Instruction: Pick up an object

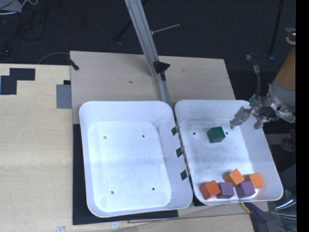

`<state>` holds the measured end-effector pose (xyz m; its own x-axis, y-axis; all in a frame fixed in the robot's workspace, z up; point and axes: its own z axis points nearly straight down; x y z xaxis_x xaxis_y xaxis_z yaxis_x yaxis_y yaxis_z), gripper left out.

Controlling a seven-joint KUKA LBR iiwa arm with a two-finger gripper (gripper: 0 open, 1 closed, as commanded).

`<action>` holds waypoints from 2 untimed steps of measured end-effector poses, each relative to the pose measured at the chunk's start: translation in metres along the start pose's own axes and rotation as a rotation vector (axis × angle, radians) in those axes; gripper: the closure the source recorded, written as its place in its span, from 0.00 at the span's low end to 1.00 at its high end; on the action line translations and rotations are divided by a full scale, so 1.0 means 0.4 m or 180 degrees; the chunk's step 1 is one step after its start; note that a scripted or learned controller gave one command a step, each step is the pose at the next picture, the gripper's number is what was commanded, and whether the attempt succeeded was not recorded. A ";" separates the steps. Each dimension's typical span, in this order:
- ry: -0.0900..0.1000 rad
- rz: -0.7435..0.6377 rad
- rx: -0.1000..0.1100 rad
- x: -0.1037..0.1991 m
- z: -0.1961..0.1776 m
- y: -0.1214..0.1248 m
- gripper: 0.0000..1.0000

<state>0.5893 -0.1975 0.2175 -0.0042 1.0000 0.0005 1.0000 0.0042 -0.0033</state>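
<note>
At the right edge of the frame the grey arm reaches in, and its gripper [247,117] hangs over the upper right part of the right bin [203,111]. Its two fingers are spread apart, and nothing is between them. One finger [238,118] points down and to the left, toward the middle of the bin.

The task's thing is not named, so I judge that the green cube [216,134] is the most probable target. It lies alone on the bin floor, near the gripper, a little lower and to the left of it, and well apart from the walls. Along the lower rim of the same bin there is a group of small blocks: an orange block [209,189], a purple block [226,190], another orange block [235,176], a second purple block [245,188] and a third orange one [256,180]. They touch each other or lie just beside each other, so it would be harder to close the fingers on only one of them.

The green cube looks stiff and light, perhaps of wood or foam; I cannot tell which. It should not break and it should not bend much. Its flat sides are good for a pinch. I think the best hold is on two opposite side faces, near the middle of their height, with the fingers turned parallel to those faces, because the cube lies a little rotated.

The left bin [96,111] is at the centre of the frame.
</note>
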 end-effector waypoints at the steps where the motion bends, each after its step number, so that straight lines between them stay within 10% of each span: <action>1: 0.0006 -0.0003 -0.0002 0.047 0.313 0.015 0.00; 2: 0.0002 -0.0004 -0.0012 0.182 0.315 0.094 0.00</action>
<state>0.6262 -0.1243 0.0914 -0.0054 1.0000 0.0012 1.0000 0.0054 0.0004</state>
